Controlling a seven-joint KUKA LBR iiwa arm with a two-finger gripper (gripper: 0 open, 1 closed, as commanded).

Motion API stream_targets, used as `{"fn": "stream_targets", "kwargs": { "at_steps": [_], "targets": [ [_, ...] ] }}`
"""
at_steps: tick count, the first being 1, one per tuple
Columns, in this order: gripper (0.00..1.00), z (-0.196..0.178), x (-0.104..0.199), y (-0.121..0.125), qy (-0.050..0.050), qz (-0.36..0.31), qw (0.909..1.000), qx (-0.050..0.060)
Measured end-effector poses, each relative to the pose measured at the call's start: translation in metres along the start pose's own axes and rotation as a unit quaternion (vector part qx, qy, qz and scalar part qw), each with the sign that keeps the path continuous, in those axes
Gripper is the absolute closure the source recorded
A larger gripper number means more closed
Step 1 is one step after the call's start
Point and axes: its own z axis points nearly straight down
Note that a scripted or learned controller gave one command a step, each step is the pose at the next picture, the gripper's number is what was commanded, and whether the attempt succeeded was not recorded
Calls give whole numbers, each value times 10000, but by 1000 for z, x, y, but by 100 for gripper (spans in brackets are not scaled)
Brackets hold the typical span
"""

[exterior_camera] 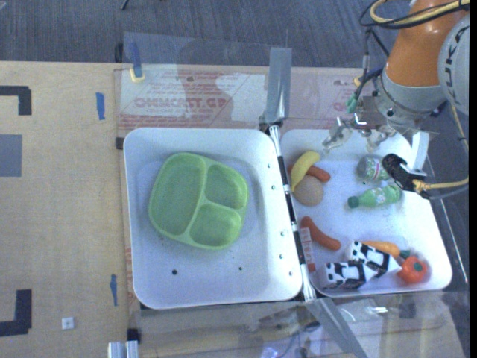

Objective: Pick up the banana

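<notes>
The yellow banana (pixel 302 167) lies at the upper left of the right bin (pixel 440 233), curved, with a small orange sausage (pixel 320 174) against its right side and a brown potato (pixel 308 192) just below it. My gripper (pixel 358 134) hangs over the bin's top edge, up and to the right of the banana and apart from it. Its fingers are spread open and hold nothing.
A green divided plate (pixel 198 199) sits in the left bin (pixel 141 267). The right bin also holds a silvery can (pixel 370 168), a green bottle (pixel 375 198), a second sausage (pixel 321 234), a black-and-white cow toy (pixel 361 266), a carrot (pixel 384 248) and a tomato (pixel 413 269).
</notes>
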Motion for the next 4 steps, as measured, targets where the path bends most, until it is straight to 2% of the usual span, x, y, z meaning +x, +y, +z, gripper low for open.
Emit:
{"fn": "stream_targets", "kwargs": {
  "at_steps": [1,2,3,4],
  "targets": [
    [0,123,1,29,-3,732,9973,-12],
    [0,124,1,29,-4,730,9973,-11],
    [0,130,-26,-52,0,1369,9906,-10],
    [0,32,41,-87,0,419,9991,-7]
  ]
}}
